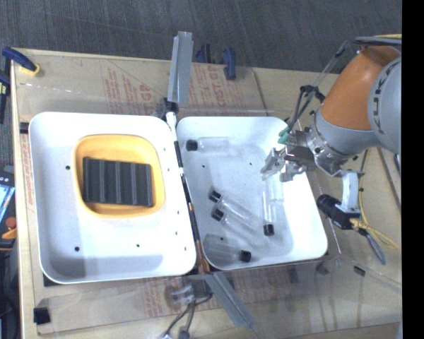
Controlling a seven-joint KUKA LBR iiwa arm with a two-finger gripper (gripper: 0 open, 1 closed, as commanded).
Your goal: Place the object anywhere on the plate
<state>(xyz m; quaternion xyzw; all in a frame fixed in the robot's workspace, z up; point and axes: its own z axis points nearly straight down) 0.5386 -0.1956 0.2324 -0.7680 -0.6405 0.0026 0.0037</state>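
Note:
A yellow plate lies in the left bin, with a dark ridged block resting on it. The right bin holds several clear vials with black caps. One vial stands lengthwise near the bin's right side, and another vial lies at the far left corner. My gripper hangs over the right bin's far right part, just beyond the lengthwise vial. It is open, with nothing between its fingers.
Two more capped vials lie mid-bin, and one vial sits at the near edge. A metal bar stands behind the seam between the bins. Blue clamps grip the bench's far edge.

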